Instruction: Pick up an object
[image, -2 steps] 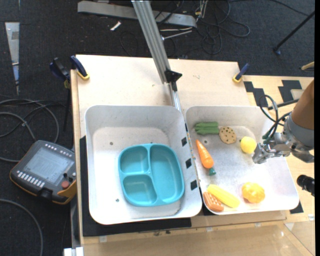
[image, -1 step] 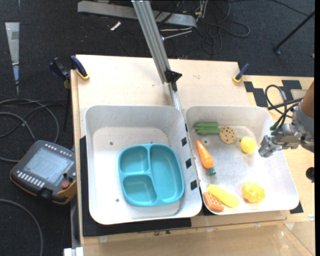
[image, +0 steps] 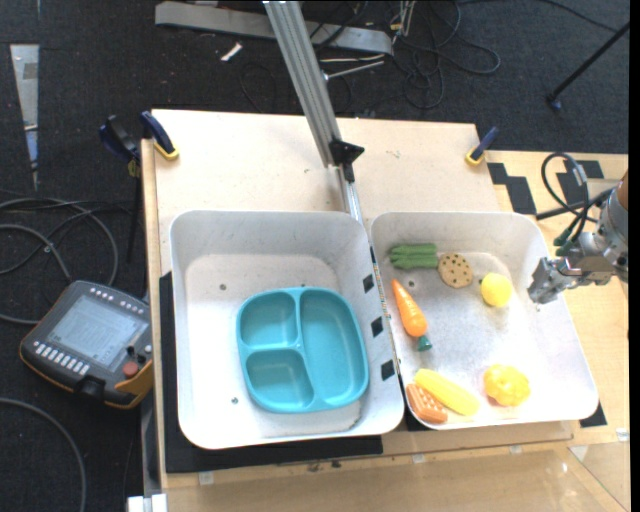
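Note:
The right bin (image: 560, 330) holds several toy foods. A green bean pod (image: 413, 256) lies at its back left, with a brown cookie (image: 455, 269) beside it. An orange carrot (image: 409, 309) lies along the left side. A yellow lemon (image: 495, 290) rests near the back right. At the front are a yellow banana (image: 448, 392), an orange-red waffle piece (image: 426, 404) and a yellow pepper (image: 506, 385). My gripper (image: 545, 285) hangs over the bin's right edge, just right of the lemon, with nothing visible between its fingers.
The left bin (image: 200, 260) holds a teal divided tray (image: 300, 350). A slanted metal pole (image: 310, 80) rises behind the bins. Yellow clamps (image: 162, 140) (image: 480, 148) grip the bench's back corners. A teach pendant (image: 88, 345) lies on the floor at the left.

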